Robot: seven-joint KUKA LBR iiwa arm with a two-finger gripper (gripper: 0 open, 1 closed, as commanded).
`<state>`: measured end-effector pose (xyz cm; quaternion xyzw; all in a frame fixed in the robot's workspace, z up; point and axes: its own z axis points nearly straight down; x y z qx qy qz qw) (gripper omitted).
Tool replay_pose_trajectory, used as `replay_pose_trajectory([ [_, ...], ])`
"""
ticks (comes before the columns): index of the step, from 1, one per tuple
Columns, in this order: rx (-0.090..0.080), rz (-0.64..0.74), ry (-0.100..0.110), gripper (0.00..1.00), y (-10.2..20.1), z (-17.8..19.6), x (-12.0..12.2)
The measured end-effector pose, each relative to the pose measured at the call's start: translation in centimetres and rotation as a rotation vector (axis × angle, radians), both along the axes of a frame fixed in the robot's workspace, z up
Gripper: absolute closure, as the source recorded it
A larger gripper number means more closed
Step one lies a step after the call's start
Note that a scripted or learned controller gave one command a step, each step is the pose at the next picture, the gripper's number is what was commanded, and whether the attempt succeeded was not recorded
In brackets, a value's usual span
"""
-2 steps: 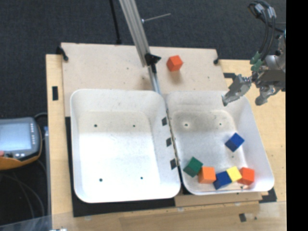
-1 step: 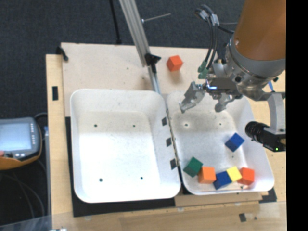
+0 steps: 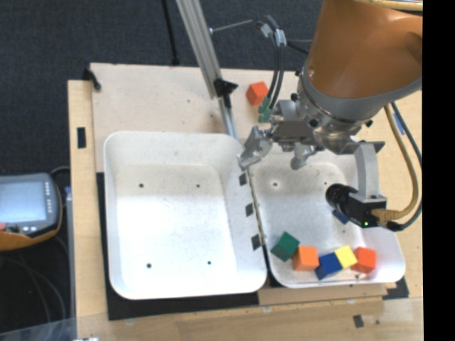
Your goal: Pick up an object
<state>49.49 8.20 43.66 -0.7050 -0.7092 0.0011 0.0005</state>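
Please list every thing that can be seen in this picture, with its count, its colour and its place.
Bins: 2, white, side by side on the bench; left bin, right bin.
Green block: 1, near edge of the right bin.
Orange block: 1, beside the green one.
Blue block: 1, beside the orange one.
Yellow block: 1, touching the blue one.
Red block: 1, right end of the row.
Loose orange block: 1, on the bench behind the bins.
Metal rail: 1, silver, slanting up from behind the left bin.
Handheld screen: 1, grey, left of the bench.
Arm: 1, orange and grey, over the right bin.
Gripper: 1, grey, above the right bin's far part, holding nothing visible.
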Motion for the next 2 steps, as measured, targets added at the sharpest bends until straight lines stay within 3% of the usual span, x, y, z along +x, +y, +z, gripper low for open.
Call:
replay_pose_trajectory([
  [1, -0.002, -0.011, -0.001, 0.00, -6.7, -1.4, 2.2],
  [2, 0.000, -0.001, 0.001, 0.00, -2.5, -5.2, 3.5],
])
